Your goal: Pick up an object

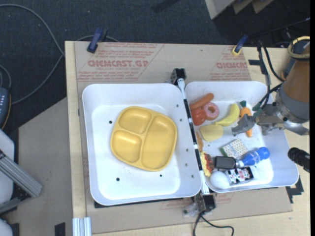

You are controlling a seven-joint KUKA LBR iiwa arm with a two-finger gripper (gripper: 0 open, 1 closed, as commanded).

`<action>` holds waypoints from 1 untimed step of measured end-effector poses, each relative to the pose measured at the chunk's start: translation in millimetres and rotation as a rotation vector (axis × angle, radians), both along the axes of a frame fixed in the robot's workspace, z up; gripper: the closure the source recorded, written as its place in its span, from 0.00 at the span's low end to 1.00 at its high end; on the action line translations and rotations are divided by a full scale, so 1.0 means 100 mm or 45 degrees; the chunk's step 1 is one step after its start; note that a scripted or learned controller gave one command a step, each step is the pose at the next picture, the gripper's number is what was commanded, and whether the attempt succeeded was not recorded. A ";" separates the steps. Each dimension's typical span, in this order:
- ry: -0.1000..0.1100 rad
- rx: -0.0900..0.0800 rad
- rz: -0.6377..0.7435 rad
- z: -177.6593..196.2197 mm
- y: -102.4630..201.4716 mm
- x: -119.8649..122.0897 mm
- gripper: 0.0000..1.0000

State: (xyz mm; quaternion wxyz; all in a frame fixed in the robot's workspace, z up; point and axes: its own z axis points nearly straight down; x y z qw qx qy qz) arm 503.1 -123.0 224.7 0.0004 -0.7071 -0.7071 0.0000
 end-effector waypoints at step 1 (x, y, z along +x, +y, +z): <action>-0.004 -0.001 0.001 -1.39 0.13 0.74 0.00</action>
